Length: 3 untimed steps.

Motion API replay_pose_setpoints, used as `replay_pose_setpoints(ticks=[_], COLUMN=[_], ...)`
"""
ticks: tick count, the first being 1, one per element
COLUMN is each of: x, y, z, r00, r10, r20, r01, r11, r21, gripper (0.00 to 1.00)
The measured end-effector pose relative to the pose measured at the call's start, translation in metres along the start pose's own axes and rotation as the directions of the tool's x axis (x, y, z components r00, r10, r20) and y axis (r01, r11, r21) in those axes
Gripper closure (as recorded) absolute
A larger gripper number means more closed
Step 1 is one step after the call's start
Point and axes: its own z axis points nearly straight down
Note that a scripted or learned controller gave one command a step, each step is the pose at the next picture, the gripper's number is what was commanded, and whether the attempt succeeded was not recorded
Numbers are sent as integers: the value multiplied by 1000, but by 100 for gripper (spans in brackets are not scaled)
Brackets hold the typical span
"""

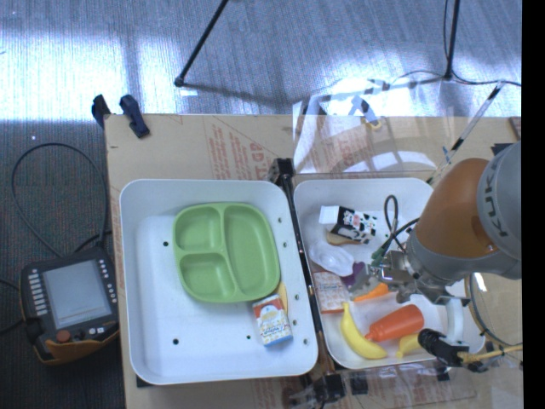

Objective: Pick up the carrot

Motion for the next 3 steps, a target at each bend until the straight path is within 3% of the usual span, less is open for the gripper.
replay_pose_setpoints(ticks=[1,2,3], x=[-38,-40,-39], y=[39,7,8], z=[22,23,13], r00=[983,864,862], r10=[185,504,507], r20=[-5,-10,-15], r01=[-185,-504,-507], r11=[983,864,862], r21=[-14,-13,-9], gripper=[0,0,100])
